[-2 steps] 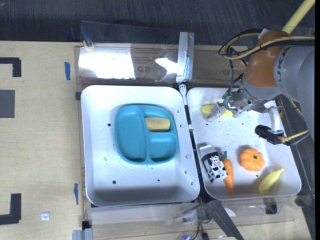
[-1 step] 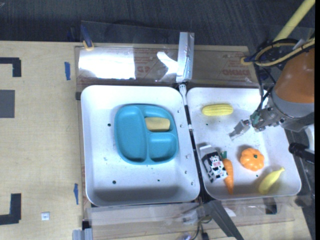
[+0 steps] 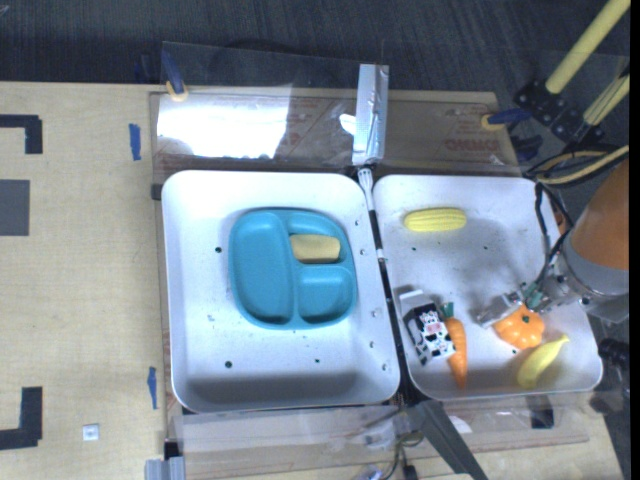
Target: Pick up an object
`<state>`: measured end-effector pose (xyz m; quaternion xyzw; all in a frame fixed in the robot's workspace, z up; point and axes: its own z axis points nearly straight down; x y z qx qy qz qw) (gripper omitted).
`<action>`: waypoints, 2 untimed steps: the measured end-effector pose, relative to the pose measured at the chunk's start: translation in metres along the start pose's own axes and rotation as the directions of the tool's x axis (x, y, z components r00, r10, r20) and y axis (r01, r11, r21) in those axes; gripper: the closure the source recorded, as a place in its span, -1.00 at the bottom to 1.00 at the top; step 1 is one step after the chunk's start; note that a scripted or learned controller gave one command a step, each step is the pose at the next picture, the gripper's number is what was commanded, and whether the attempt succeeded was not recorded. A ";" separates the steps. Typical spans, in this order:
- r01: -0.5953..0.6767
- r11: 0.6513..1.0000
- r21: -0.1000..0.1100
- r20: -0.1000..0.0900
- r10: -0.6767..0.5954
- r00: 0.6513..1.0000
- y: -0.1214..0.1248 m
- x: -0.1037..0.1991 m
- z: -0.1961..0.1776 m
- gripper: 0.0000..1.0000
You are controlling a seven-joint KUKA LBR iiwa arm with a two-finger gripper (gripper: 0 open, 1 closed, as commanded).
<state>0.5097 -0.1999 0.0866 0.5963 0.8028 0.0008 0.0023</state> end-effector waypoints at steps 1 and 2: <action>-0.001 1.000 -0.006 0.004 0.001 1.000 0.002 -0.001 -0.010 1.00; 0.182 0.983 -0.004 0.004 -0.182 0.983 0.018 -0.005 -0.157 1.00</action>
